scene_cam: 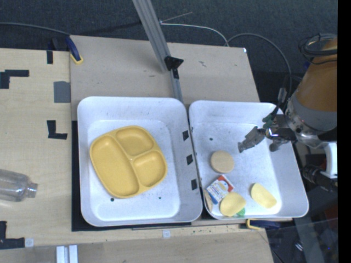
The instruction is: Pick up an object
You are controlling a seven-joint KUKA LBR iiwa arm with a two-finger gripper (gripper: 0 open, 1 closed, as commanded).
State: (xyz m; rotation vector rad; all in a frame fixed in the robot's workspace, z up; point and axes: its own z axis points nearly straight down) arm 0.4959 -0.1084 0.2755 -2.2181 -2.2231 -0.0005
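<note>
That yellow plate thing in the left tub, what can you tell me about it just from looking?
The yellow divided plate is a rounded tray that looks like matte plastic, moulded into three compartments: one long section along its left side and two smaller ones on the right. It lies flat and right side up, turned at a slant, on the floor of the left white bin, nearer that bin's left wall. Its compartments hold nothing. Nothing else touches it; the gripper is over the other bin.

two white bins point(88, 114), one yellow divided plate point(128, 160), one tan disc point(222, 161), two yellow lumps point(263, 195), one packet point(218, 189).
</note>
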